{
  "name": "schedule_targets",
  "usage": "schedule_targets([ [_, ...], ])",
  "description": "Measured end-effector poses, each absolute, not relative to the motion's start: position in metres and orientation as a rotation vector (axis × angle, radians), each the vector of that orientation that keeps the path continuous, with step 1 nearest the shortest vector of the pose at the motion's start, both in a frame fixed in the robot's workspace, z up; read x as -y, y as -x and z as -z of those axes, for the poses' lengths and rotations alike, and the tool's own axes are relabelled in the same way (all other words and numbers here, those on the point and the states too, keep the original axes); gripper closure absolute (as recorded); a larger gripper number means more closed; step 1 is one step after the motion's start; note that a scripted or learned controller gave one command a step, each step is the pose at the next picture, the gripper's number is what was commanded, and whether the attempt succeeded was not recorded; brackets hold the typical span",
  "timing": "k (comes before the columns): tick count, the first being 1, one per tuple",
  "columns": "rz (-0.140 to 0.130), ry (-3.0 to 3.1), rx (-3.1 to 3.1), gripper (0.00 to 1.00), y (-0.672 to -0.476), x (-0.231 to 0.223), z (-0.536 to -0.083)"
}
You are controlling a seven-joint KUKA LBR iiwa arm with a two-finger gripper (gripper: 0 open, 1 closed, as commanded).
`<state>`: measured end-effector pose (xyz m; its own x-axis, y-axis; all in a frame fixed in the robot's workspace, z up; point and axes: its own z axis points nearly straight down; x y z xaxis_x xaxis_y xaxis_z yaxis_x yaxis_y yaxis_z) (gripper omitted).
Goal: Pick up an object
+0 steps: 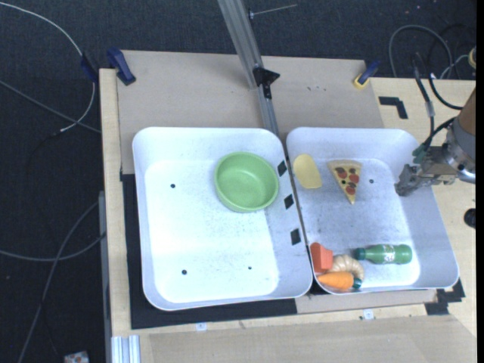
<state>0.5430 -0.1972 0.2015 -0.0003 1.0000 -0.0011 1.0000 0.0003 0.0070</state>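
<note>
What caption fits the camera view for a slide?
Gripper poised over right bin holding toy food and bottle; green bowl in left bin.

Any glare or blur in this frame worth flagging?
Camera view: light is even and soft, with no hard shadows; the white bins are bright, near washed out, though speckles still show; the green bowl and bottle are sharp; the tool looks slightly soft.

A: What does the counter (189, 89) carry?
B: Two white bins, touching side by side: the right bin (435, 233) beneath the gripper (408, 180), the left bin (162, 225) well apart from it. Both rest on a black mat (134, 308).
</note>
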Motion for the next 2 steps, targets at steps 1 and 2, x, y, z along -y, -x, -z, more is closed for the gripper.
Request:
schedule_targets([
  [1,-0.011,-2.212,-2.219,1.0,-0.54,0.189,-0.263],
  [2,-0.006,-2.216,-2.22,1.0,-0.542,0.188,-0.288],
])
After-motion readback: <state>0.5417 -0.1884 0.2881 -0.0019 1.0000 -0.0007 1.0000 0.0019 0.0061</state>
